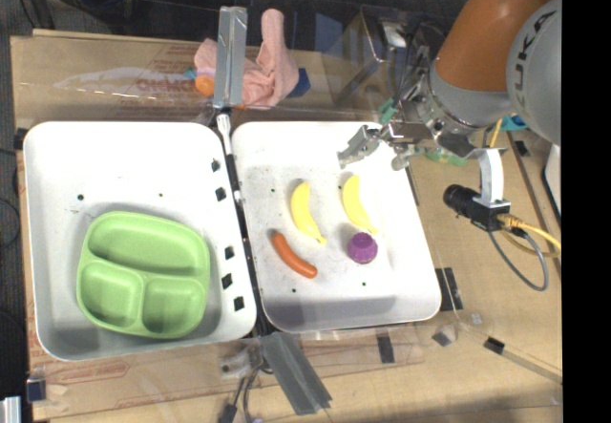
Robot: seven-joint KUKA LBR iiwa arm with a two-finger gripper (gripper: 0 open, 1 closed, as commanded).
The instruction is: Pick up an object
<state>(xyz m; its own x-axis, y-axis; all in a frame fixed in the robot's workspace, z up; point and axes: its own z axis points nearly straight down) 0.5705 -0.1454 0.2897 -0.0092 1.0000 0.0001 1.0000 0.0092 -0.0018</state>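
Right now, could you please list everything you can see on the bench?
bins: two, white, side by side on the bench
plate: one, green, divided, in the left bin's near part
bananas: two, yellow, side by side in the middle of the right bin
sausage: one, orange-red, right bin, in front of the left banana
ball: one, purple, right bin, just below the right banana
cloth: one, pink, bunched behind the bins
arm: one, grey and orange, coming in from the right
gripper: one, open, holding nothing, over the right bin's far right part
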